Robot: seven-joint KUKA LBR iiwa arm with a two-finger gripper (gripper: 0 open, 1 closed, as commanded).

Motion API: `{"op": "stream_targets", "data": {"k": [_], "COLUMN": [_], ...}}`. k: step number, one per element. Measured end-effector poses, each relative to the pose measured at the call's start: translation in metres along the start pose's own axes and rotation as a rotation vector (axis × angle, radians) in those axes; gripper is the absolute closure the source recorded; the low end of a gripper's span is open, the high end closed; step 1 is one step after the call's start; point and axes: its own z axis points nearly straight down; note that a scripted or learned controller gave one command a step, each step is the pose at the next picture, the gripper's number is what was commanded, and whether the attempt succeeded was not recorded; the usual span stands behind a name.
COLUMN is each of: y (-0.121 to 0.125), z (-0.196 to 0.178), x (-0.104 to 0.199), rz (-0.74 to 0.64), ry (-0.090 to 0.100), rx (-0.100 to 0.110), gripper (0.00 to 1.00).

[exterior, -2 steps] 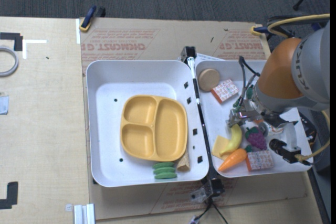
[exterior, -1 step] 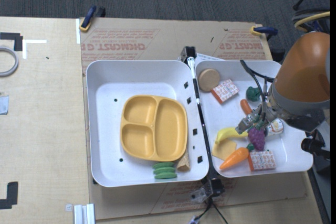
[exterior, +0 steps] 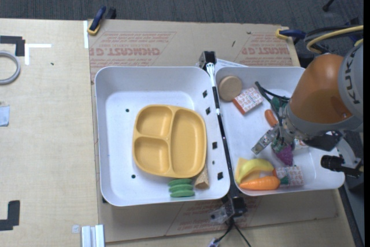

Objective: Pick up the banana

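The banana lies in the right bin near its front wall, touching the orange carrot just in front of it. The gripper hangs just behind and to the right of the banana, apart from it; whether it is clenched or released cannot be told.

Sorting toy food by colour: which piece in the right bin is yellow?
The banana, lying at the bin's near edge just above the orange carrot; the other pieces are orange, purple or tan.
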Motion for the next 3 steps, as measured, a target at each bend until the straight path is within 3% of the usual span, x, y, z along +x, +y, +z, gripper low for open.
{"op": "stream_targets", "data": {"k": [1, 2, 3], "y": [0.0, -0.02, -0.02], "z": [0.0, 0.01, 0.0], "x": [0.0, 0.021, 0.019], "rz": [0.0, -0.009, -0.006], "ry": [0.0, 0.002, 0.0], "rx": [0.0, 0.001, -0.001], "gripper": [0.0, 0.0, 1.0]}}
